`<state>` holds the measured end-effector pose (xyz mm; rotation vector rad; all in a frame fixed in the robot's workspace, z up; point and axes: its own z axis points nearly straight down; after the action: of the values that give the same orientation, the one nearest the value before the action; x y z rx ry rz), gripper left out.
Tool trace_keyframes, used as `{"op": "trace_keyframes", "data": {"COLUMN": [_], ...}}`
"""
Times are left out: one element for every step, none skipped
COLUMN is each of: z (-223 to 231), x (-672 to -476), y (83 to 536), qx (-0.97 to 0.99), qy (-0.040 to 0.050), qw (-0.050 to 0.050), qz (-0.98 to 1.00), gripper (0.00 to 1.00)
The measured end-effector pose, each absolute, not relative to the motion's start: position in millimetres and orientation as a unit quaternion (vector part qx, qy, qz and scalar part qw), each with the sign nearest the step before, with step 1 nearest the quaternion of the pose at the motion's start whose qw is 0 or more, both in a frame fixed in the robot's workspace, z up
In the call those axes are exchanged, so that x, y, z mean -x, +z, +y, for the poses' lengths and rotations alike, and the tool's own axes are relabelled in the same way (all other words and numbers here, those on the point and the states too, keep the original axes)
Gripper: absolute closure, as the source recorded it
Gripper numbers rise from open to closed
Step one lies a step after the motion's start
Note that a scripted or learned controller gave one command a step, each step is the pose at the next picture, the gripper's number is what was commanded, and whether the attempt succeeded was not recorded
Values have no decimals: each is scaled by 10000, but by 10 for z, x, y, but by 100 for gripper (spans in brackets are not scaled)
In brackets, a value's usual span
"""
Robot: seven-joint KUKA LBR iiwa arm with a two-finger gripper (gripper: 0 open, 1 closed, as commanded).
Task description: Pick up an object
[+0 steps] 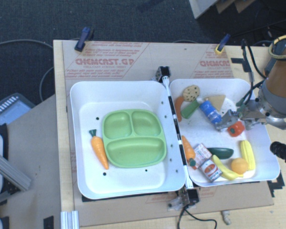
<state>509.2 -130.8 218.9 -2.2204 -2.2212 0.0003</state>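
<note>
My gripper (231,120) hangs low over the right bin (264,142), near its right wall. It sits just above a red tomato (236,130) and beside a blue bottle (210,112). A pale cheese wedge (219,101) lies behind the bottle. Nothing visibly hangs from the gripper. The grey arm with its orange band (279,80) comes in from the right edge.
The right bin also holds a cookie (191,93), a green pepper (189,109), a dark cucumber (221,152), two bananas (248,154), an orange (239,166), a red can (209,170) and a carrot (187,149). The left bin (81,104) holds a green divided plate (133,138) and a carrot (99,148).
</note>
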Motion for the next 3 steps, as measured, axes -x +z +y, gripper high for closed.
{"op": "trace_keyframes", "data": {"z": [-1545,-1545,-1864], "x": [-5819,-5826,-5800], "y": [842,947,1574], "qx": [7070,7073,7073], "qy": [-1,-9,-2], "qw": [-5,-17,-16], "qz": [-7072,-7069,-7069], "gripper": [0,100,100]}}
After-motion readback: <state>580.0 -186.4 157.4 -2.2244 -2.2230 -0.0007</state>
